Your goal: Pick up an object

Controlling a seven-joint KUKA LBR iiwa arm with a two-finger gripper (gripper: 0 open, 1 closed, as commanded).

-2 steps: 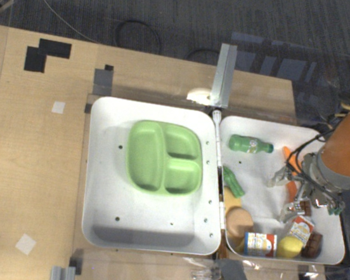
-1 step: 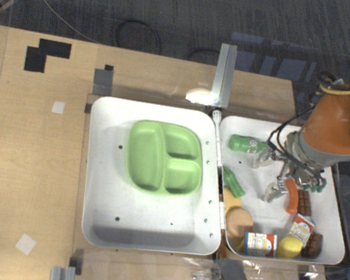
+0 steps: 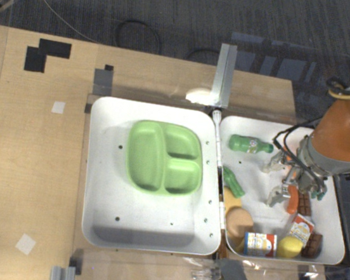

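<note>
Near edge of the right bin [image 3: 336, 258]: a small carton [image 3: 259, 244] with blue and red print, a yellow lemon [image 3: 289, 247] touching it on the right, a brown piece [image 3: 313, 244] in the corner. Just behind the lemon, a red-and-white box [image 3: 302, 228]. Left of the carton, a tan round bun [image 3: 238, 222] against the bin's left wall.

Left bin [image 3: 97, 222]: holds one green divided tray [image 3: 164, 157], three compartments, sitting about mid-bin, slightly toward the far side.

Mid right bin: a green pepper-like piece [image 3: 234, 183] lies slanted near the divider. The gripper [image 3: 287, 188] is low over the bin's middle-right, jaws pointing down; an orange stick [image 3: 292, 200] and a dark brown bar [image 3: 304, 202] sit right at them. Cannot tell whether the jaws are wide or narrow, or whether either item is between them — metal parts and cables crowd that spot.

Farther back: a green bottle [image 3: 250, 145] lies on its side near the far wall, cap pointing right.

The arm [image 3: 346, 130], orange band visible, enters from the right over the bin's far-right corner. Desk [image 3: 24, 167] to the left is bare wood with black marks [image 3: 47, 54] at its far edge.
</note>
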